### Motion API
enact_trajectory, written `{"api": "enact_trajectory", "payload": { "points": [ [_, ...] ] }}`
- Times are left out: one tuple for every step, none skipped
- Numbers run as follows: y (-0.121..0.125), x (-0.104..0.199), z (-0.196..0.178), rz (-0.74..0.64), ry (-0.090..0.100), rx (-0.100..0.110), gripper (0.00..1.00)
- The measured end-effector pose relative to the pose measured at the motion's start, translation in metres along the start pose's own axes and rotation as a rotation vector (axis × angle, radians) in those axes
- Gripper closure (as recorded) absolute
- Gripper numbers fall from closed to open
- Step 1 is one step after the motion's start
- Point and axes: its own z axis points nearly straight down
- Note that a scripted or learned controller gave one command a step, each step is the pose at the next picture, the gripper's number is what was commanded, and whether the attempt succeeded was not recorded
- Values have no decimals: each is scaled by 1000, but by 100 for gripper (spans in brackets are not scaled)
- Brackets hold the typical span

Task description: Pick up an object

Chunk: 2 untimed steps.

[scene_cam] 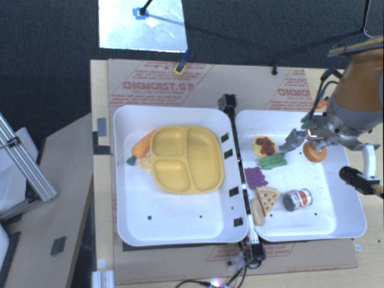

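We see the claw (292, 141) low over the right bin (345, 221), near the bin's top middle. We cannot tell how the claw is set. The grey arm (354, 110) comes in from three o'clock, with an orange band (363, 80) above the wrist.

Just below the claw, at about seven o'clock, lies a green toy (272, 161). We cannot tell if the claw touches it. Just beside that, at nine o'clock from the claw, is a small pizza toy (263, 144), red and yellow. At three o'clock from the claw sits an orange ball (314, 152), close to the wrist.

Lower down, at six o'clock, we see purple grapes (255, 176). Under them lies a sandwich wedge (267, 197) with a bread stick (257, 212) touching its left side. A small can (297, 199) lies on its side just right of the wedge.

Far off at nine o'clock is the left bin (129, 221). A yellow tray (183, 159) with three parts rests in it. A carrot (143, 144) leans on the tray's left edge.
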Motion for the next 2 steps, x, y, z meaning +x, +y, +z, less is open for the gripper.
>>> {"api": "enact_trajectory", "payload": {
  "points": [
    [3, 0, -7, -2, -2, -13, 0],
    [-3, 8, 42, -1, -1, -10, 0]
  ]
}}
